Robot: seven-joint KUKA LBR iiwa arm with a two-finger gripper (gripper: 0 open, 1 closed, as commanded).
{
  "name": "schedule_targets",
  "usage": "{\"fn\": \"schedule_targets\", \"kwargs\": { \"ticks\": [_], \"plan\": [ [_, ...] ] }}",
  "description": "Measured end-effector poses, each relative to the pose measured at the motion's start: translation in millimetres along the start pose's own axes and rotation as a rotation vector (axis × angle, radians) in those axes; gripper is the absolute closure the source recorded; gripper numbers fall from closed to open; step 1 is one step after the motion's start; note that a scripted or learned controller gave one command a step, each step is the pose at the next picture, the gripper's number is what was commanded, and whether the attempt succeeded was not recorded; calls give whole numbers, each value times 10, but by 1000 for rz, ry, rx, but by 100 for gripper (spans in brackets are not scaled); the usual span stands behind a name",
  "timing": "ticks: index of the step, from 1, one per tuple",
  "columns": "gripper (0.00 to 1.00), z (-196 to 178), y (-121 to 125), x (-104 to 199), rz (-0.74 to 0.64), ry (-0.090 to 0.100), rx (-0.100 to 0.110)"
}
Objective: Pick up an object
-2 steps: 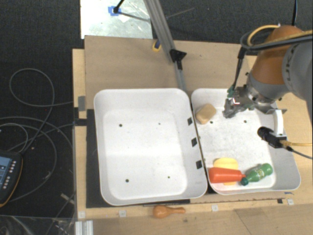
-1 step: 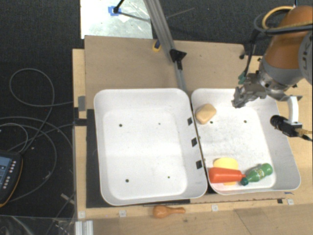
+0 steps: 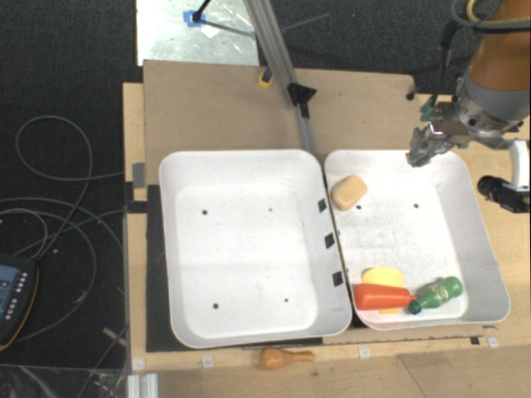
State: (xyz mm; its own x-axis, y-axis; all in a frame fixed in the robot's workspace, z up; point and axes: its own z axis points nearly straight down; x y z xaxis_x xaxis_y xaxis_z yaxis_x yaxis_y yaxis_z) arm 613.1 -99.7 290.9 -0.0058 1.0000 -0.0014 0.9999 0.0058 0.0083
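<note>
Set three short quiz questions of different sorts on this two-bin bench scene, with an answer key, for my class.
1. True or false: the green bottle lies in the left bin.
2. Which item touches the bottle: (a) tan block, (b) orange carrot?
3. Where is the gripper?

Key: 1 false, it lies in the right bin. 2 b. 3 over the right bin's far edge, holding nothing that can be seen.
</note>
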Motion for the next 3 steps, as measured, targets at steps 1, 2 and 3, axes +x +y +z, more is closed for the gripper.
{"fn": "schedule_targets", "kwargs": {
  "ticks": [1,2,3],
  "plan": [
    [100,32,-158,498,-4,3,8],
    [100,101,-293,1025,-4,4,8],
    [100,229,-473,1492,-4,4,9]
  ]
}}
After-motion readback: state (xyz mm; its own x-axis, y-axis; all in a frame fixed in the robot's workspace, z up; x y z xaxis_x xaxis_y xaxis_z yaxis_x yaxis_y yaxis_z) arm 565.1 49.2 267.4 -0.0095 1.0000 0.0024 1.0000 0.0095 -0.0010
